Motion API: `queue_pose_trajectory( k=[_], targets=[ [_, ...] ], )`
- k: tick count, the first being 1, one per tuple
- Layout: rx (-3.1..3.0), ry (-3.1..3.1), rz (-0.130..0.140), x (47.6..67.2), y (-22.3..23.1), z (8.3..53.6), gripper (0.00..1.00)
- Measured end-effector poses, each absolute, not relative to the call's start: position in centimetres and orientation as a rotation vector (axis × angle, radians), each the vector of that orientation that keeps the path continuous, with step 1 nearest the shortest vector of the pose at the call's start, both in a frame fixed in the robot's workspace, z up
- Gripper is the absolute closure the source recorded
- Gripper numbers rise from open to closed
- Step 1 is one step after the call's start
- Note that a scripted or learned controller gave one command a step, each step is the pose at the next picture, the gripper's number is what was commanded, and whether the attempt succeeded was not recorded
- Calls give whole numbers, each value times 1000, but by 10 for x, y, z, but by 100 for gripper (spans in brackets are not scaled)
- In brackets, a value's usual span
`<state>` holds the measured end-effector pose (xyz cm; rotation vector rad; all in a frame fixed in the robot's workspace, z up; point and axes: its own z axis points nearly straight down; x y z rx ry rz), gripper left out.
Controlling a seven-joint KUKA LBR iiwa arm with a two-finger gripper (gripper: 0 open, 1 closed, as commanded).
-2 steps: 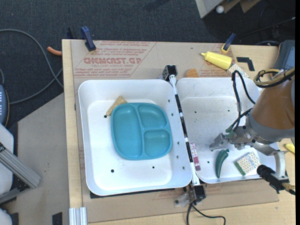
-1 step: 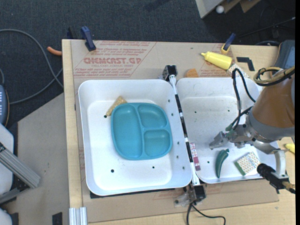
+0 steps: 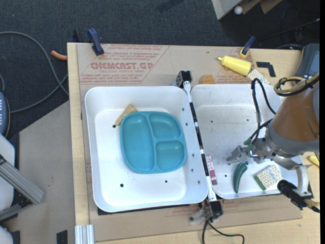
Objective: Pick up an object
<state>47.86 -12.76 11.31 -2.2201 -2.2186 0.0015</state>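
In the right bin (image 3: pixel 223 111), near the front wall, a green pepper-shaped object (image 3: pixel 238 177) lies lengthwise. Just to its right sits a small patterned green-and-white square piece (image 3: pixel 267 176). My gripper (image 3: pixel 245 154) hangs low over the bin directly above the top end of the green object, and nothing is visibly held in it. The arm with its orange band (image 3: pixel 299 113) comes in from the right and hides the bin's right side. In the left bin (image 3: pixel 101 136) a teal divided plate (image 3: pixel 152 141) lies flat, with a tan flat piece (image 3: pixel 125 113) poking out at its upper left corner.
A yellow object (image 3: pixel 235 64) and a small orange item (image 3: pixel 206 79) rest on the bench behind the right bin. Blue clamps (image 3: pixel 95 41) hold the board at the back. A ridge with a black strip (image 3: pixel 195 131) divides the two bins.
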Motion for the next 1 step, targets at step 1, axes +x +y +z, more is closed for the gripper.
queue_pose_trajectory(
  k=[1],
  targets=[
    [-2222,-2223,-1,480,-129,174,0]
  ],
)
